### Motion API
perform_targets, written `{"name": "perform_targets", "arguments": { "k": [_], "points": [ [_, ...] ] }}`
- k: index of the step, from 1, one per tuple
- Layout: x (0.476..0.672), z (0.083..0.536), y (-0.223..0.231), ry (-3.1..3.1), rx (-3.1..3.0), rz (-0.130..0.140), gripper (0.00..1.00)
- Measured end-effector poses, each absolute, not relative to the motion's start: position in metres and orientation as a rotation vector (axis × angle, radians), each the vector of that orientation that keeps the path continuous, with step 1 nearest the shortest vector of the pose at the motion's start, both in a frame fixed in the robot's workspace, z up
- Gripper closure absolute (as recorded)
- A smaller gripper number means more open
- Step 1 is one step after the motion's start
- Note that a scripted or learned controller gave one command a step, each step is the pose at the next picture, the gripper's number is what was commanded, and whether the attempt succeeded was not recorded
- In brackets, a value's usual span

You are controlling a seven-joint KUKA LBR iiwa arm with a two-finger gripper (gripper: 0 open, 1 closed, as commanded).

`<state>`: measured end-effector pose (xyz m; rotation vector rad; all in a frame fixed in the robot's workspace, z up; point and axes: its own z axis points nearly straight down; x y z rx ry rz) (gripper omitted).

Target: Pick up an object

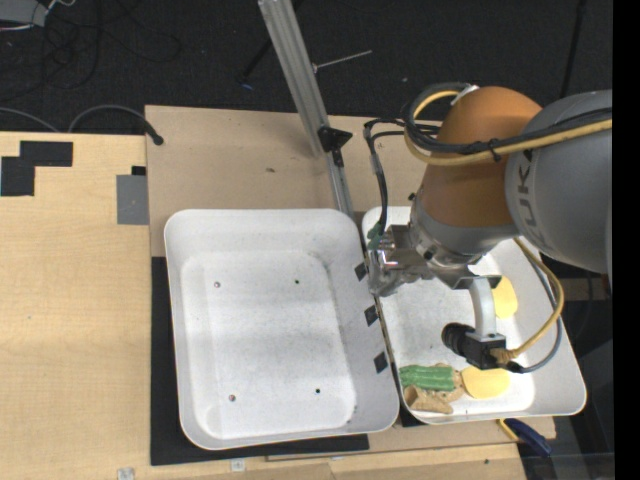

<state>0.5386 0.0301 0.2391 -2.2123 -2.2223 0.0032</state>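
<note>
The tool (pixel 385 265) is seen low over the right shallow white plastic bin (pixel 560 393), near its left wall; whether anything is gripped cannot be told. Well apart, at the bin's front, a green ridged toy (pixel 427 376), a tan lumpy piece (pixel 432 400) and a yellow rounded piece (pixel 486 383) lie ungrasped. The pick is judged still undone.
</note>
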Motion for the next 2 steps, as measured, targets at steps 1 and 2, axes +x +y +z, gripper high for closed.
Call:
{"name": "perform_targets", "arguments": {
  "k": [1,2],
  "points": [
    [0.5255,0.2338,0.0901,-2.223,-2.211,0.005,1.00],
    [0.5262,0.2341,0.0865,-2.217,-2.220,0.005,0.00]
  ]
}}
